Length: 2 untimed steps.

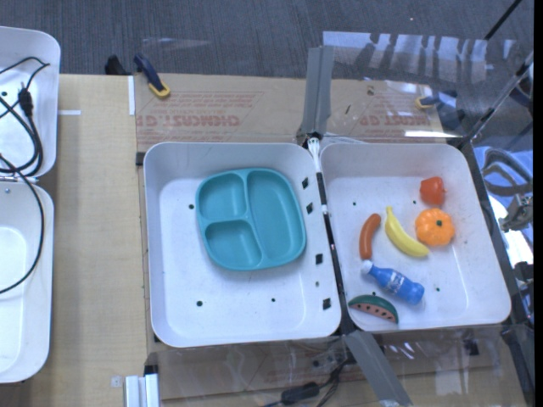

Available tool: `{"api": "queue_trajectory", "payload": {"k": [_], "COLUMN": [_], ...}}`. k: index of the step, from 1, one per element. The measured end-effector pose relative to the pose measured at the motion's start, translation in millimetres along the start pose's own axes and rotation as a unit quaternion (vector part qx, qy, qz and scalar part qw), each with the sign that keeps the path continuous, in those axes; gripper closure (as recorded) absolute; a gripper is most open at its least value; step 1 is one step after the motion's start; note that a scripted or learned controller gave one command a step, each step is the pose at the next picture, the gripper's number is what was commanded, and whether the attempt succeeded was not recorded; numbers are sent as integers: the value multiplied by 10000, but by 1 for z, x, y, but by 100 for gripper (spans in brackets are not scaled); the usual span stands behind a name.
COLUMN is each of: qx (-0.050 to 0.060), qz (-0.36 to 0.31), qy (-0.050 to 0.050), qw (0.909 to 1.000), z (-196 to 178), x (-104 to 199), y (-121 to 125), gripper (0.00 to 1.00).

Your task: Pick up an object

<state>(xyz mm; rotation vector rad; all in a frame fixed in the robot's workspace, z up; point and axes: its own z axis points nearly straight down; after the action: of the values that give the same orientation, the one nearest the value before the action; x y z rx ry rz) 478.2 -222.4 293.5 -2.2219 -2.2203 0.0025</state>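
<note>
Claw (516, 214) far right of banana (403, 236), blurred at the edge; spread or pressed together, cannot tell. Orange pumpkin (434, 227) just right of banana, sausage (369, 236) just left, blue bottle (394, 283) below. Red print on cardboard (212, 108) far above-left, inverted, not legible.

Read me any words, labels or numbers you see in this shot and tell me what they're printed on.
"CHEMCAST GP": red print, upside down, on the brown sheet behind the left bin.
Red print behind the right bin: too blurred to read.
Blue bottle label: too small to read.
</note>
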Motion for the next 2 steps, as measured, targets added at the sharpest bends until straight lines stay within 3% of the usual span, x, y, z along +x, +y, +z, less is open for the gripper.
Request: {"api": "queue_trajectory", "payload": {"k": [2], "qx": [5], "qz": [0], "qy": [1], "qw": [10000], "z": [8], "x": [0], "y": [0], "gripper": [100]}}
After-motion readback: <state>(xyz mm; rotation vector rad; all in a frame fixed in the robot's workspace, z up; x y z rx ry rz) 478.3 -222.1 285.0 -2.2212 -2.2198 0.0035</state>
